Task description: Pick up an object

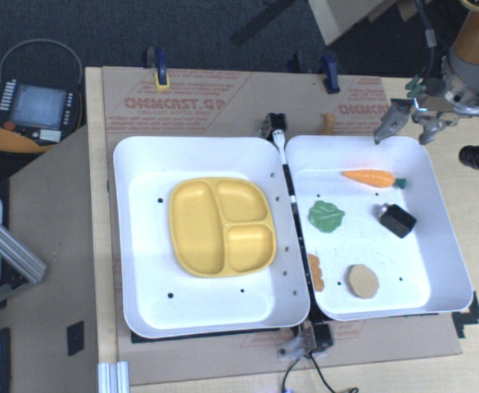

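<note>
**Hand spread open above the far edge of the right bin, nothing in it**

Camera view: The bench [223,97] carries two shallow white bins side by side. The left bin [141,301] holds a yellow divided plate [221,225] with three compartments, lying flat near the bin's middle. The right bin [436,260] holds the loose objects. An orange carrot [369,178] with a small green top lies on its side toward the far part of the bin, its green end pointing right. Below and to the left of it sits a green leafy piece [326,216], and to the right of that, well apart from it, a small black block [397,220] lies tilted. Nearer the camera, a round tan disc [363,282] rests on the bin floor, and a small orange-brown piece [314,273] lies against the bin's left wall, near the seam between the two bins.

The arm comes in from the upper right, and its hand [408,125] hangs over the far rim of the right bin, above and to the right of the carrot. Its two fingers [389,124] stand spread wide with a clear gap between them, and nothing is gripped between them. All the objects lie on the bin floor, apart from the hand.
</note>
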`<state>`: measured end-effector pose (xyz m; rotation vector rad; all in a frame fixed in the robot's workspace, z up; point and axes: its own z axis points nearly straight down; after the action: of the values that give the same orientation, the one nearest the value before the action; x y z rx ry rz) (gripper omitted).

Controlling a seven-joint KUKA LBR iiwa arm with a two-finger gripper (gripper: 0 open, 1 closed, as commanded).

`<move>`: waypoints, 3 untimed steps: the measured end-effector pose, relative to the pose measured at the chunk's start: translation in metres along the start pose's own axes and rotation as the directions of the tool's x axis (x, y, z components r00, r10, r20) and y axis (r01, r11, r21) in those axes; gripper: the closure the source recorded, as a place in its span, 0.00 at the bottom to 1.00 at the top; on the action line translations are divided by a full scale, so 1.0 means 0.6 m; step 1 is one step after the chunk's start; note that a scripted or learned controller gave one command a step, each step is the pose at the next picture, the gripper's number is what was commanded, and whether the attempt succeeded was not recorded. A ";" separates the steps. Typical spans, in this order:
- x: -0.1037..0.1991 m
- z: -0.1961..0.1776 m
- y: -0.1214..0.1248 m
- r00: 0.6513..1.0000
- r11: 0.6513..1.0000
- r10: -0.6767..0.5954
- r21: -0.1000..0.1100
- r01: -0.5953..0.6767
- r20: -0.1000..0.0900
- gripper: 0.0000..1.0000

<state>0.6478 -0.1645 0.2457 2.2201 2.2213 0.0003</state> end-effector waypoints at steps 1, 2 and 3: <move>-0.001 0.069 0.005 1.000 1.000 0.000 0.003 0.000 -0.001 0.00; -0.017 0.153 0.004 1.000 1.000 0.001 0.005 -0.001 -0.001 0.00; -0.017 0.224 0.011 1.000 1.000 -0.001 0.003 0.001 -0.001 0.00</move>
<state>0.6548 -0.1747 0.1113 2.2208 2.2244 -0.0027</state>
